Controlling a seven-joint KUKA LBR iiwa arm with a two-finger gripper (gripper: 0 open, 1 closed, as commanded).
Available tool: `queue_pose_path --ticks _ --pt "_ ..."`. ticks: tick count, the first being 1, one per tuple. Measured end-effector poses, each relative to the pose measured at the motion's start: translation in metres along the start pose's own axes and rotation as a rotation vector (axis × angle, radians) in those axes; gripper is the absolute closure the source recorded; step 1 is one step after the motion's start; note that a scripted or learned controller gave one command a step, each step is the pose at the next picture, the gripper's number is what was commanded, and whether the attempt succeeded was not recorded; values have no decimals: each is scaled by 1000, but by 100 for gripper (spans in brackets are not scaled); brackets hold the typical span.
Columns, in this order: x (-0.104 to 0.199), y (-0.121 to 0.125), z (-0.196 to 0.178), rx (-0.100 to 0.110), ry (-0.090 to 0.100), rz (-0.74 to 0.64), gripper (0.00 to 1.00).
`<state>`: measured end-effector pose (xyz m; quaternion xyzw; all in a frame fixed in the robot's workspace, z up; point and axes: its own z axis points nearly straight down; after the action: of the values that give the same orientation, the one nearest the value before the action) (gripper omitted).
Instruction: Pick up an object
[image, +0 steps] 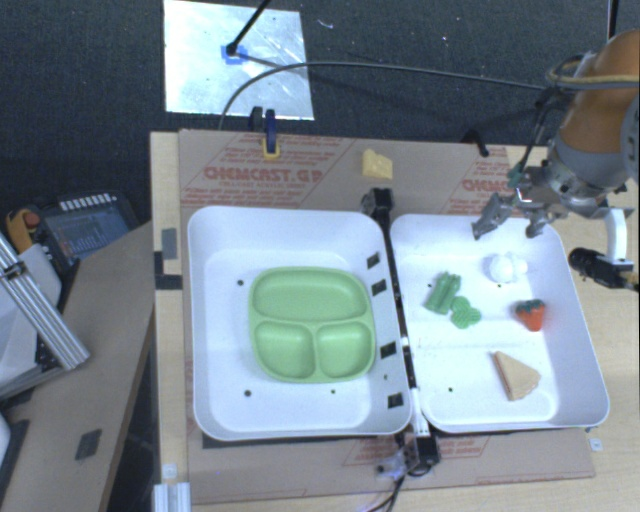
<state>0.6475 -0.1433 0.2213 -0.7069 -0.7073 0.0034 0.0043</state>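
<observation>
The right bin (570, 400) holds a white lumpy object (505, 267), a green leafy toy (452, 300), a red strawberry-like toy (531, 314) and a tan wedge (516, 375). My gripper (512, 222) hangs over the bin's far edge, just above and behind the white object. Its two fingers (487, 222) are spread apart with nothing between them. The orange band and grey wrist rise behind it at the upper right.
The left bin (215, 400) holds a green divided plate (308, 323). A small yellow block (377, 164) lies on the cardboard behind the bins. A black clamp strip (392, 310) runs between the bins. A cable arcs across the back.
</observation>
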Motion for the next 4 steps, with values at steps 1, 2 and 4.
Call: queue_pose_path --ticks 1,2,4 --pt "0 2 -8 -12 -2 -2 0" --pt "-1 1 34 -10 -2 -1 0" --pt "-4 -4 130 -11 -2 -1 0"
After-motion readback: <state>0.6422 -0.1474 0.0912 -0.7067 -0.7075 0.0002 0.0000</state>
